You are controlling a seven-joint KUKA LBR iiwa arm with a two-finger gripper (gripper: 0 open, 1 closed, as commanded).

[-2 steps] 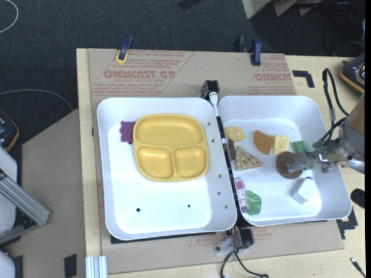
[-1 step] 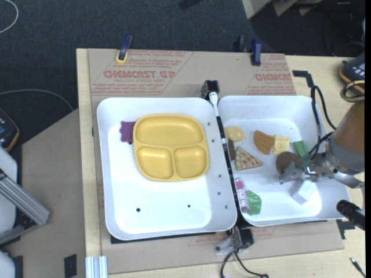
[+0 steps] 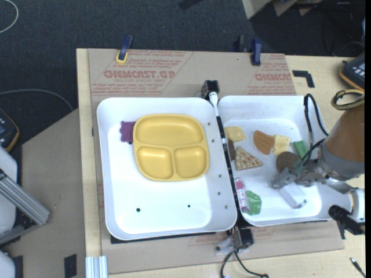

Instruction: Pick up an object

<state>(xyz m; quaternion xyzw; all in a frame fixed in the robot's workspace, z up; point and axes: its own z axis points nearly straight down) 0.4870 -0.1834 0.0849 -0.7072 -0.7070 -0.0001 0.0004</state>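
A grey robot arm with an orange band reaches in from the right edge of the frame, its gripper [image 3: 288,185] low over the right-hand bin [image 3: 264,104] at centre right. The arm slants down and to the left, wrist bent so the tool lies close to the bin floor. From here I cannot tell whether the fingers are spread or pressed together, and nothing can be seen held between them. The likely targets sit just up and left of the tool: a brown round piece [image 3: 284,160] touching or nearly touching it, an orange piece [image 3: 263,142], a pale yellow block [image 3: 282,143] and a pizza-like wedge [image 3: 247,159]. A clean pick probably means centring on one item, clear of its neighbours. A yellow divided tray [image 3: 171,145] fills the left bin [image 3: 116,184].
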